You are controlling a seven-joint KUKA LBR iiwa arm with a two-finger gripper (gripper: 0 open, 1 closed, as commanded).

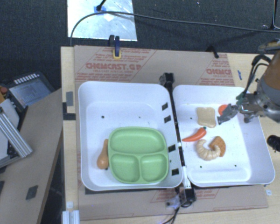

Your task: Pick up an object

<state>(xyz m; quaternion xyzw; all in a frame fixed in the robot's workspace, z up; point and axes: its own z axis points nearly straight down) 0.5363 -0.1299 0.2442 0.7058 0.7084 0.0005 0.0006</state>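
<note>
Camera view: end effector hangs just right of bread, open/closed can't tell; nothing lifted yet, whole pick left to do.

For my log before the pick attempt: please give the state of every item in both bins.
Green three-compartment plastic tray: flat, left bin.
Tan drumstick-shaped toy: lying beside tray, left bin.
Beige bread slice: flat, right bin.
Red-orange chili pepper: lying, right bin.
Tan croissant: lying, right bin.
Pincer: over right bin, holding nothing visible.
</note>
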